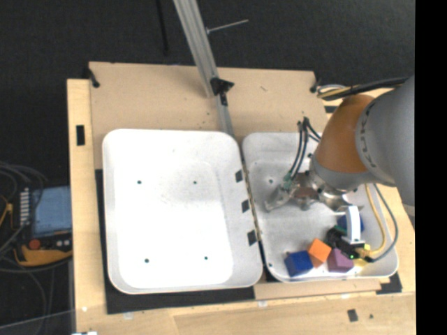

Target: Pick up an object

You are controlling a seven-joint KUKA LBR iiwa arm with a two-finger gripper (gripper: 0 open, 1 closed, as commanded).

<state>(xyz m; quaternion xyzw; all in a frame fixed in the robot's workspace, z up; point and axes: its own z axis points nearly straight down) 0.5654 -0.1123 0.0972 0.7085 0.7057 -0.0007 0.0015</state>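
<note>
Over the right bin (pixel 279 152), the arm (pixel 370 142) reaches in from the right, orange band above the wrist. Gripper (pixel 279 195) sits low above the bin floor, near the bin's left wall; whether it is parted or closed cannot be told, and no object is seen within it. At the bin's near edge lie a blue block (pixel 298 263), an orange block (pixel 320 251) and a purple block (pixel 340 260), close together, apart from the gripper. Left bin (pixel 171 208) adjoins it.
</note>
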